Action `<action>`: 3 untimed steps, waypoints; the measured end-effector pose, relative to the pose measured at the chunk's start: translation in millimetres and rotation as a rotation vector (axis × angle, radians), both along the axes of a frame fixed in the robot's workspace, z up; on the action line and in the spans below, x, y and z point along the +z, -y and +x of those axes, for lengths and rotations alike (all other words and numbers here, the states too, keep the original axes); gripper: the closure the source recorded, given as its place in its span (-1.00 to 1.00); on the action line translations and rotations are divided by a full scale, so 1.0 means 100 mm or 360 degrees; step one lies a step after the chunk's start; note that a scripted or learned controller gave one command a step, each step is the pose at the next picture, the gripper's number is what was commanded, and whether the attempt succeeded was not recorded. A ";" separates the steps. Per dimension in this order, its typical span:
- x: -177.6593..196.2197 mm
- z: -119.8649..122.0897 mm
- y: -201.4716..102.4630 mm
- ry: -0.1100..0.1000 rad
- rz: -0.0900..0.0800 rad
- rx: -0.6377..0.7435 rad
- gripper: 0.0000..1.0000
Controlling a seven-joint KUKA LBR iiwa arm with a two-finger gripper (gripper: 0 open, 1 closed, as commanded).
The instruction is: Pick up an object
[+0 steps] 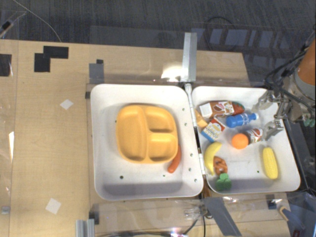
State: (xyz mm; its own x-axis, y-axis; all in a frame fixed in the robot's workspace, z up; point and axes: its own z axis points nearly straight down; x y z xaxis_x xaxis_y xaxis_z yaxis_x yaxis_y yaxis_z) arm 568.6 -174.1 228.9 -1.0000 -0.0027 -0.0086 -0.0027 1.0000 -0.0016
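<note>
The right bin (289, 181) holds several toy foods: an orange ball (240, 140), a blue bottle (242, 119), a yellow corn cob (269, 162), a banana (211, 154), a red-brown packet (222, 107), a small can (255, 135), a blue-white carton (213, 131) and a green piece (223, 181). My gripper (269, 115) hangs over the right side of this bin, right of the blue bottle and above the corn. Its fingers (273, 129) stand apart, open, with nothing between them.
The left bin (103, 181) holds a yellow divided plate (146, 132) with an orange carrot-like stick (174, 163) at its lower right corner. A metal post (189, 58) rises behind the seam between the bins. Cables trail beside the arm at the right.
</note>
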 end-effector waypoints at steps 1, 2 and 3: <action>-0.11 0.31 0.14 0.0003 -0.0002 0.0132 -1.00; 0.09 0.34 -0.53 0.0006 0.0003 0.0083 -1.00; -1.07 -0.22 -0.90 -0.0013 0.0008 -0.0580 -1.00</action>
